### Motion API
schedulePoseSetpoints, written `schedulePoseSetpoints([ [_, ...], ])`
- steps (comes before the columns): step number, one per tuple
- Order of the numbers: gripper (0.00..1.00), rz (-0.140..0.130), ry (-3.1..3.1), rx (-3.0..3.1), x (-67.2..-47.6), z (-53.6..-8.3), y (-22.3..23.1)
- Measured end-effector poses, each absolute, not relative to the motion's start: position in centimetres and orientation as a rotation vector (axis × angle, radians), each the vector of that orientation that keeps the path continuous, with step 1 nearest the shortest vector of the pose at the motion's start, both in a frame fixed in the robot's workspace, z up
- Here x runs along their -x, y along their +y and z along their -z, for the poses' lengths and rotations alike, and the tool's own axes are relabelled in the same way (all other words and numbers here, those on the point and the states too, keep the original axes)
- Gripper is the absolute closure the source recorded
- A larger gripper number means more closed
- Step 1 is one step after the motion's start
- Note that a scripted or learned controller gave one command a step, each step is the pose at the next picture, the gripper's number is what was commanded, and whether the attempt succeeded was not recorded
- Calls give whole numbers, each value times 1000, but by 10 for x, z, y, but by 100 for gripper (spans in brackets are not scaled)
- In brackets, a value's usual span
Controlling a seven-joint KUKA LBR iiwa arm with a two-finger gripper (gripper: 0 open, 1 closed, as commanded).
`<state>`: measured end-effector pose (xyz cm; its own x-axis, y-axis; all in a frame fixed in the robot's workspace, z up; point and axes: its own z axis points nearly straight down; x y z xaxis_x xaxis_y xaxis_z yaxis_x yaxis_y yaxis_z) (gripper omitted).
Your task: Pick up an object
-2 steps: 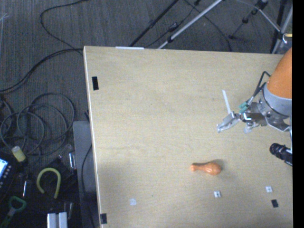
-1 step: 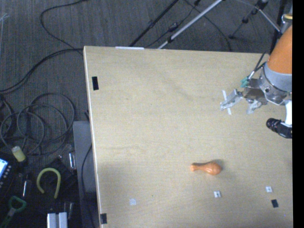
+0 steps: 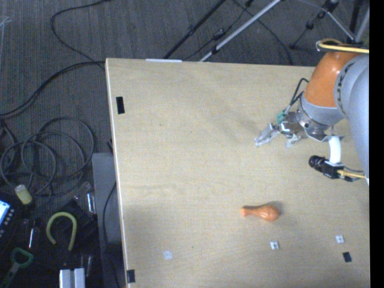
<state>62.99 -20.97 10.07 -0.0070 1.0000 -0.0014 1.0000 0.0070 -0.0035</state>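
One orange toy [image 3: 261,212] low on desk [image 3: 180,161] | hand [image 3: 264,138] right, above it, fingers apart, holding nothing | ready to reach.

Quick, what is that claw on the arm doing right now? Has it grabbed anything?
Gripper: open, holding nothing; it sits over bare tabletop, apart from the orange object lying nearer the front.
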Motion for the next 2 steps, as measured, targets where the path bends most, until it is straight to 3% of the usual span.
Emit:
schedulePoseSetpoints([
  [1,0,-4,-2287,2156,-666,-84,-162],
  [2,0,-3,-2500,1907,-667,-112,-194],
])
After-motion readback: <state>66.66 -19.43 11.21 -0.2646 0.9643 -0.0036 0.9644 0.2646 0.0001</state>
